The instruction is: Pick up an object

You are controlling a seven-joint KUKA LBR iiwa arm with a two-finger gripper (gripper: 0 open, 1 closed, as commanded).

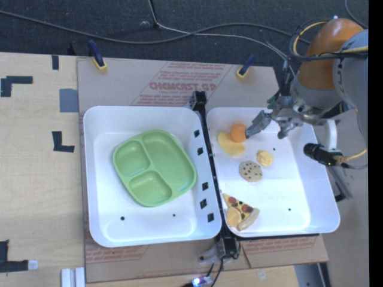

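Five food bits are counted in the right bin [311, 217], one green tray [154, 167] left; gripper [270, 126] spread, nothing pinched.

Lighting is even, diffuse and fairly bright, apparently from overhead. The two white bins [90, 178] verge on overexposure, their walls losing detail. Shadows are soft and short, lying close beneath the green tray [154, 166] and the arm [326, 64]. Overall sharpness is modest; printed text on the cardboard [179, 82] reads slightly soft, with grain across the dark floor [179, 5]
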